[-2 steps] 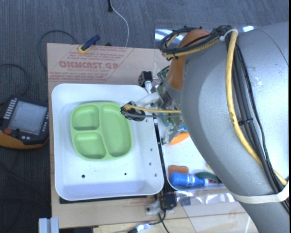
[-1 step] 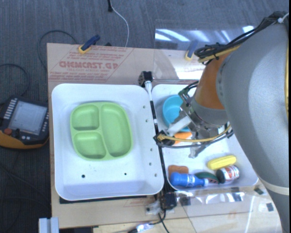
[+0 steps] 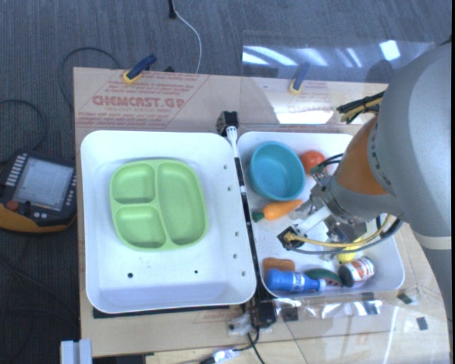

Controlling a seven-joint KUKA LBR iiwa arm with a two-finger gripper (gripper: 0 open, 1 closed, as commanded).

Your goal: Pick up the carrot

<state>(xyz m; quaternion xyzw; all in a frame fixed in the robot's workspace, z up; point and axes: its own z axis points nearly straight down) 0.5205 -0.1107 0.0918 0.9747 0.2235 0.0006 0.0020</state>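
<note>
The carrot (image 3: 282,210) lies in the right bin (image 3: 390,275), just left of the jaws (image 3: 316,213) and below the blue bowl (image 3: 275,171). Whether the jaws are spread or pressed together I cannot tell. A blue bottle (image 3: 294,281) lies below them; the green tray (image 3: 158,203) sits well left.

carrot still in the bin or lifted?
In the bin. The carrot lies flat on the right bin floor beside the blue bowl, left of the tool.
</note>
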